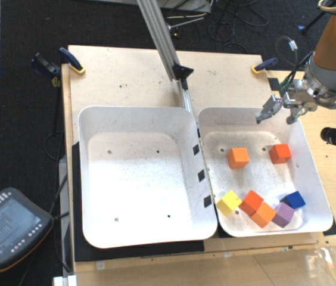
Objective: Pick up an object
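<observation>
Two shallow white bins sit side by side on a pale bench (pixel 132 76). The left bin (pixel 96 130) shows only its speckled white floor. The right bin (pixel 314 177) holds seven small blocks.

Toward the far half of the right bin lie an orange block (pixel 238 157) and, to its right and a little apart, a red-orange block (pixel 280 153). Along the near edge the rest sit in a loose cluster: a yellow block (pixel 229 202) at the left, a red-orange block (pixel 252 201) just beside it, a lighter orange block (pixel 264 214) touching that one, a purple block (pixel 283 214) next to it, and a blue block (pixel 293 200) just behind the purple one.

The arm (pixel 333 46) reaches in from the right. Its gripper (pixel 280 111) hangs over the far right corner of the right bin, above and behind the two separate blocks, touching none of them. The two fingers (pixel 265 112) stand spread apart with nothing between them.

A slanted metal pole (pixel 159 28) runs down to the seam between the bins. A grey handheld controller (pixel 7 228) lies at the lower left, off the bench.
</observation>
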You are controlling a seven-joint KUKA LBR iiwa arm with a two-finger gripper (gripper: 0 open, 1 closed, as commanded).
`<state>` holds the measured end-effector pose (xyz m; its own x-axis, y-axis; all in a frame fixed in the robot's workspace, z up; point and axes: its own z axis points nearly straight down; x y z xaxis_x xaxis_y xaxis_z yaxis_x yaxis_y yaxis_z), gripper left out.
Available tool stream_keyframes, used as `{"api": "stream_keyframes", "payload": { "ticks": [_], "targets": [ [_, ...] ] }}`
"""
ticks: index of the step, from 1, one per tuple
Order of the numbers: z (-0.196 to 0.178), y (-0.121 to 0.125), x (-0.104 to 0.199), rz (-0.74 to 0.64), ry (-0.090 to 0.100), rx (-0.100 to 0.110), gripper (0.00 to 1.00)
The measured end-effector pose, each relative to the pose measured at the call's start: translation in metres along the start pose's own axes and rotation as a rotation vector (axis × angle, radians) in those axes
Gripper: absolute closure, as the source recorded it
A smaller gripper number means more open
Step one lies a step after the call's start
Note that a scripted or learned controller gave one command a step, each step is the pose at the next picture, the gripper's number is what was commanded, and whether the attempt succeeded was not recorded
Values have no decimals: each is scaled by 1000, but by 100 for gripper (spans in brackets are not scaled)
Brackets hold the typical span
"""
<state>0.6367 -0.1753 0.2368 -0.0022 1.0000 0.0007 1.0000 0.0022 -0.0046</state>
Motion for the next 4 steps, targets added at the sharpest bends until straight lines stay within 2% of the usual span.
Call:
{"api": "stream_keyframes", "payload": {
  "ticks": [1, 4],
  "targets": [
    [-3, 1, 0, -2, -2, -5, 0],
    [145, -1, -11, 2, 0, -1, 0]
  ]
}}
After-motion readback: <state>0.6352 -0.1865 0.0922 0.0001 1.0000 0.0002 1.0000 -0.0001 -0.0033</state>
